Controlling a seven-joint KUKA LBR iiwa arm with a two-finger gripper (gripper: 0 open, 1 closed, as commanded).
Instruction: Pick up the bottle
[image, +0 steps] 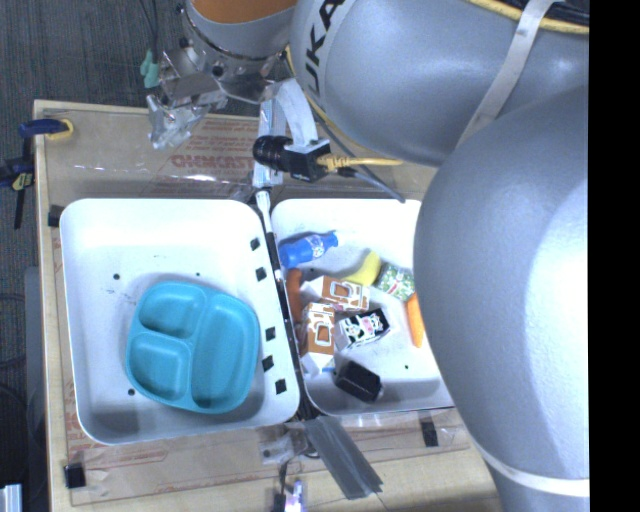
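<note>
Bottle (307, 247): blue, lying on its side in the right bin (425, 385), at roughly 11 o'clock of that bin's floor, just beside the divider between the two bins. Cap end looks to point toward 3 o'clock, hard to be sure. Nothing sits on top of it.

From the bottle toward 4–5 o'clock: a yellow item (365, 268), a green packet (396, 282), a printed carton (322, 325), a black-and-white pack (362, 326), an orange stick (414, 322), a black block (357, 381). The yellow item is near the bottle, the rest a bit further off.

Left bin (90, 270) holds a blue divided tray (192, 345).

Gripper (176, 112): up at 11 o'clock of the frame, over the bench edge beyond the left bin, well apart from the bottle. Nothing between its fingers; whether they are open or closed, can't tell from this angle.

Step, my read: pre-approach, grasp not started. Next move needs travel toward 4 o'clock over the divider, then descent across the bottle's short axis, clear of the bin wall.

Arm pose: large grey links fill the right side, orange band at top, wrist reaching toward 10 o'clock.
</note>
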